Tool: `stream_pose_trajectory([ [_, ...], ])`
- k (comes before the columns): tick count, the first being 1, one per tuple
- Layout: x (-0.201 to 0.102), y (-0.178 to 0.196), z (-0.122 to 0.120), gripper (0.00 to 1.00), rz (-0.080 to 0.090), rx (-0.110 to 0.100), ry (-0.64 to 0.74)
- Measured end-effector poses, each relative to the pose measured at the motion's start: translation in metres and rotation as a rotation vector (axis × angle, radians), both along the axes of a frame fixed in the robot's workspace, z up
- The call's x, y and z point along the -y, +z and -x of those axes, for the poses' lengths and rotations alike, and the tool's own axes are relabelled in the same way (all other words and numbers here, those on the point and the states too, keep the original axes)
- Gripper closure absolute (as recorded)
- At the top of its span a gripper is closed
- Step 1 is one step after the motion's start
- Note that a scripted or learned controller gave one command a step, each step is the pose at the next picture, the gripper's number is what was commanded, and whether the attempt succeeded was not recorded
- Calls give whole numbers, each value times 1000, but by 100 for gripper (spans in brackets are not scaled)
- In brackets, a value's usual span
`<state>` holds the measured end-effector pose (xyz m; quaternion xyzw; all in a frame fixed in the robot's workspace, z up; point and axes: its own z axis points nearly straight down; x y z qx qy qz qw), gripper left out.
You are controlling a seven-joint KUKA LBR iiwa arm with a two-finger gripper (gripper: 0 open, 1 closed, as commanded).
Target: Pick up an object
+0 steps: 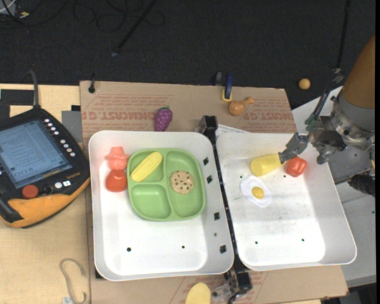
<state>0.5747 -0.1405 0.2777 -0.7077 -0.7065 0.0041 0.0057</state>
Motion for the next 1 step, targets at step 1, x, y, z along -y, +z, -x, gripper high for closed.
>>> stream_pose_trajectory([
  [1, 0, 7, -2, 0, 2, 13, 2],
])
